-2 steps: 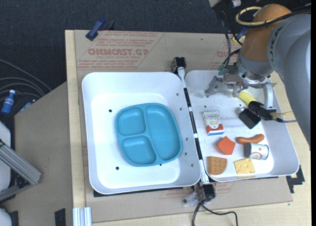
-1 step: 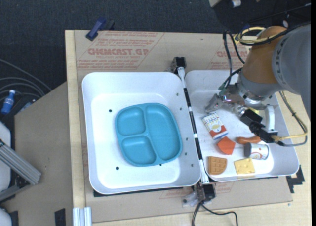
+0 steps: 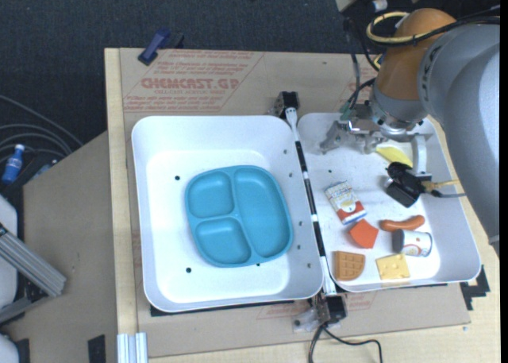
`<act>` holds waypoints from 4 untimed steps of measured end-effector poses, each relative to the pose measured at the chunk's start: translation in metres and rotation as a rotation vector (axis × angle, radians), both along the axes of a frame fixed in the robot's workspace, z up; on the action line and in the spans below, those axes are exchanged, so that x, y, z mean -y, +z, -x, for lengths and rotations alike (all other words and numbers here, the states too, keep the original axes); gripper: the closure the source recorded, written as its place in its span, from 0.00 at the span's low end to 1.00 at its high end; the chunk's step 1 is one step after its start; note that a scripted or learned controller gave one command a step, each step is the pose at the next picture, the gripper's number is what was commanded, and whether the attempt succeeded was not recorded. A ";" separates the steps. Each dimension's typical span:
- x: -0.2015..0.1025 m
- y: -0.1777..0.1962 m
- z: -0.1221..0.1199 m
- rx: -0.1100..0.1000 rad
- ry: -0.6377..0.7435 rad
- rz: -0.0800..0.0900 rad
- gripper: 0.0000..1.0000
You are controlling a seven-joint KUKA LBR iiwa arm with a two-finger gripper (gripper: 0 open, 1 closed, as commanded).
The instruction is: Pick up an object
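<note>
Grey two-finger gripper [image 3: 367, 136] hangs over the right white bin [image 3: 460, 262], fingers spread, nothing between them. Yellow banana-shaped toy [image 3: 394, 154] lies just beside them (long axis slanting away toward the arm).
</note>
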State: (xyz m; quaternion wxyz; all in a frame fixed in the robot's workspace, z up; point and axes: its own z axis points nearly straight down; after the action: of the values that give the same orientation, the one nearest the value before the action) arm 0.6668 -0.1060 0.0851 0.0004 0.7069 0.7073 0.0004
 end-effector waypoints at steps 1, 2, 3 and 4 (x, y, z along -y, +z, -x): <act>0.011 -0.001 0.052 -0.003 -0.002 0.000 0.00; -0.001 -0.001 0.114 -0.004 -0.001 -0.001 0.00; 0.027 0.000 0.045 0.000 -0.001 0.000 0.00; 0.047 0.000 0.001 -0.004 0.000 -0.001 0.00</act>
State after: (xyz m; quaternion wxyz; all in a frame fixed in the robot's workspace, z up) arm 0.6663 -0.1535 0.0850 -0.0013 0.7070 0.7072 -0.0008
